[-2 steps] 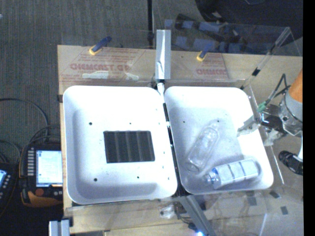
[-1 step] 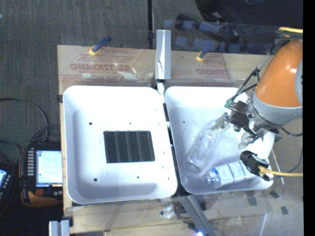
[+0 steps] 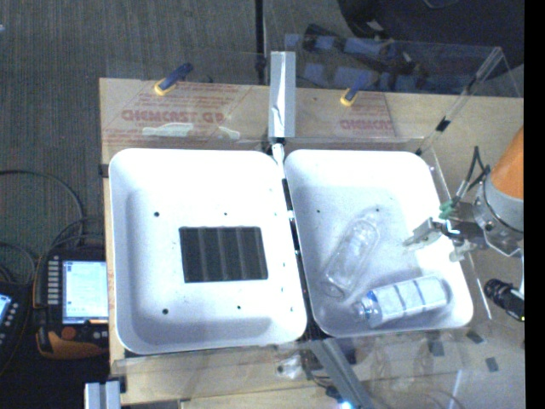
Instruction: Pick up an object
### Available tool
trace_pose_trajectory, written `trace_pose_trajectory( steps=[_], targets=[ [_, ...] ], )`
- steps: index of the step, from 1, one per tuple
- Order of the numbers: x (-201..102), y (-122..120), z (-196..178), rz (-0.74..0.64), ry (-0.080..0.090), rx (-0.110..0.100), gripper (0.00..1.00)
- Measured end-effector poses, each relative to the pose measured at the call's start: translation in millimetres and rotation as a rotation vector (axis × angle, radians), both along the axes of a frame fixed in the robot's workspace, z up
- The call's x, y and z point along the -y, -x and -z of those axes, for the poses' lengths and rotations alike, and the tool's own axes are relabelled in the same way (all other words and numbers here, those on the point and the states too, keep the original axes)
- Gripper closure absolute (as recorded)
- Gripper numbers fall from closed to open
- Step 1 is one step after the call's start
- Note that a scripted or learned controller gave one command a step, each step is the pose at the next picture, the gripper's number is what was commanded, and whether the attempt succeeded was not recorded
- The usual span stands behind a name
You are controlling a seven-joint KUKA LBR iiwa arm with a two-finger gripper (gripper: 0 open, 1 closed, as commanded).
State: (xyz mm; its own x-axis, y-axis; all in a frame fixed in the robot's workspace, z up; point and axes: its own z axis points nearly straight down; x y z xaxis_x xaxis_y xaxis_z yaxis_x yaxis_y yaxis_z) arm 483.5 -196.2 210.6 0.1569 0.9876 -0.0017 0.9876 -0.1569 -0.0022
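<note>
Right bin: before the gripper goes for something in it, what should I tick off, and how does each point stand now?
1. Targets present: ok. A clear empty plastic bottle and a white-labelled plastic bottle lie in the right white bin.
2. Targets apart: not ok. The two bottles lie close, nearly touching near the bin's front.
3. Gripper unloaded: ok, nothing shows between its fingers.
4. Gripper over a target: not ok. It sits at the bin's right side, beside both bottles.
5. Finger opening: cannot tell.
6. Left white bin: holds a dark ribbed rectangular block, far from the gripper.
</note>
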Motion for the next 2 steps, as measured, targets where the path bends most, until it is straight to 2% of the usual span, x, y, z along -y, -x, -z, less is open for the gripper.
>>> trace_pose_trajectory(
  steps=[1, 2],
  targets=[
    [13, 0, 19, 0.256, -0.002, 0.000, 0.00],
    [-34, -22, -49, 0.450, 0.001, 0.001, 0.00]
  ],
)
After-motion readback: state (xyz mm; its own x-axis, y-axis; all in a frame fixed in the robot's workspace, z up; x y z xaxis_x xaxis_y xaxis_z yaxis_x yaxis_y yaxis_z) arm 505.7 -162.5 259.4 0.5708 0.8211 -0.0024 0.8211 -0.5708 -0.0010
